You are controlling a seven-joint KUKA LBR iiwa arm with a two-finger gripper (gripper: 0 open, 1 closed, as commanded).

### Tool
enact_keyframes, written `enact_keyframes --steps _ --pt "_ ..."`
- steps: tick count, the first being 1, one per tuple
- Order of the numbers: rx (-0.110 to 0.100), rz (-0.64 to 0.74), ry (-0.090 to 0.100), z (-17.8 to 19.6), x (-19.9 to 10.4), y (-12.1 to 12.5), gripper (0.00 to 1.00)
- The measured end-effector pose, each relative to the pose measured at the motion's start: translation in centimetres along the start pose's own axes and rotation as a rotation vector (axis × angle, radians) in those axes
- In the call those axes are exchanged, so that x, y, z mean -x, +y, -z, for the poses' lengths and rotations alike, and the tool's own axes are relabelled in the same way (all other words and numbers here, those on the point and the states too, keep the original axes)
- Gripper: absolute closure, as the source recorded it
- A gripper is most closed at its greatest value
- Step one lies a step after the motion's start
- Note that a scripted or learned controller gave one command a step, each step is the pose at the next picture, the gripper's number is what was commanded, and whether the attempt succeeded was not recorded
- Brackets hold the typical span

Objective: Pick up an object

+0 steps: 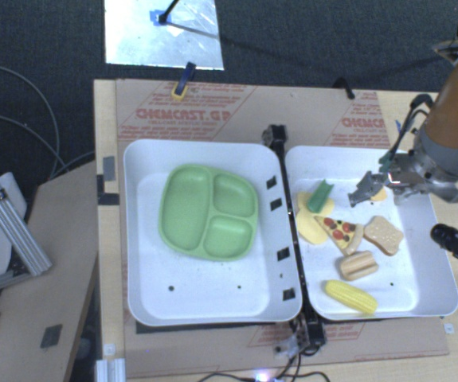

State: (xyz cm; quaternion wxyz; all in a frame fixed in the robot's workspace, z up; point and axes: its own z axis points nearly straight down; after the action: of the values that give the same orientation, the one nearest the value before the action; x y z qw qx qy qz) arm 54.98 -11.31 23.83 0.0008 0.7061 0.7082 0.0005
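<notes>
A: Start at the two-finger gripper. How do its fingers stand?

B: They look parted a little, grey tips pointing toward the left of the view, with nothing between them. It hovers over the upper middle of the right white bin, near the back wall.

A: And which object lies nearest?

B: The green block-shaped toy, just to the left of the tips and slightly lower in the view. Its long axis runs on a slant, from upper right to lower left. The tips are near it but apart from it.

A: What else is in that bin?

B: Below the green piece lies a pale yellow slice touching a toy pizza wedge with red dots. To the right of that, a tan slice of toy bread. Further down, a toy hot dog in a bun, then a yellow corn cob nearest the front wall, lying across the bin.

A: And the left white bin?

B: It holds 1 thing: a light green plastic plate with 3 compartments, with nothing in them. I judge the grasp is not yet made; a short move left and down would do.
</notes>
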Motion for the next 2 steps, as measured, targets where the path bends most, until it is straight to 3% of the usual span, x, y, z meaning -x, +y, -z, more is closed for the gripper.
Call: enact_keyframes --steps 1,2 --pt "-0.009 0.003 0.004 -5.7 -5.1 -6.6 0.00" --pt "0.003 -0.002 0.001 -4.3 -4.8 -6.2 1.00"
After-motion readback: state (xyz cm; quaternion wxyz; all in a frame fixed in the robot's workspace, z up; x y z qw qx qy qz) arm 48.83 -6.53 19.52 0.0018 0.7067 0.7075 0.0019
